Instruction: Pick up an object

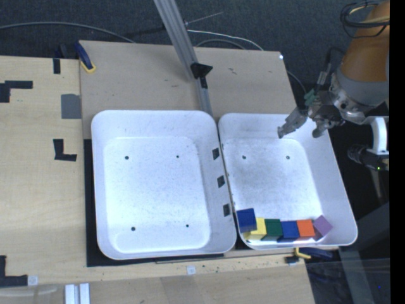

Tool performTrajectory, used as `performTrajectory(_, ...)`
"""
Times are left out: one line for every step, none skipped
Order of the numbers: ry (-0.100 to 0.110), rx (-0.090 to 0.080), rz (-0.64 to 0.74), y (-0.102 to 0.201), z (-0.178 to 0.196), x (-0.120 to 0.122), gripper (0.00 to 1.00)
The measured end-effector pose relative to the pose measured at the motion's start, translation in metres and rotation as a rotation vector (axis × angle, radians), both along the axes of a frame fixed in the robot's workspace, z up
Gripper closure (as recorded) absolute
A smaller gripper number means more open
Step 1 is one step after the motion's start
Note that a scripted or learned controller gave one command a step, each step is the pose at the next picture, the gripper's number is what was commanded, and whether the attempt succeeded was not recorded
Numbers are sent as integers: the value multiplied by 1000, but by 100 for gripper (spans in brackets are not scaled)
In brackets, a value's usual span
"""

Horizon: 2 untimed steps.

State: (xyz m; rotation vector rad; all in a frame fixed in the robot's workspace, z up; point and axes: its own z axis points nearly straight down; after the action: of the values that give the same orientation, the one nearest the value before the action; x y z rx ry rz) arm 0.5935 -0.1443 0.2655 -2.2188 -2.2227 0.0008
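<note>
I see my gripper (302,124) hanging over the far right corner of the right bin (335,176), close to its rim. Its two fingers are spread apart and nothing is between them.

The blocks sit in a row along the near edge of that bin, well apart from the gripper: a blue block (246,219), a yellow block (257,231), a green block (273,227), another blue block (290,230), an orange block (305,228) and a purple block (322,225). They touch each other and press against the wall. The middle of the bin is bare white floor with dark specks.

The left bin (101,170) lies just beside it on the tan bench (145,75).
</note>
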Motion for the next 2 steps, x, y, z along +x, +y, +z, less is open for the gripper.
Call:
performTrajectory(0,-3,-5,-53,-13,9,0)
performTrajectory(2,2,2,9,-3,-57,0)
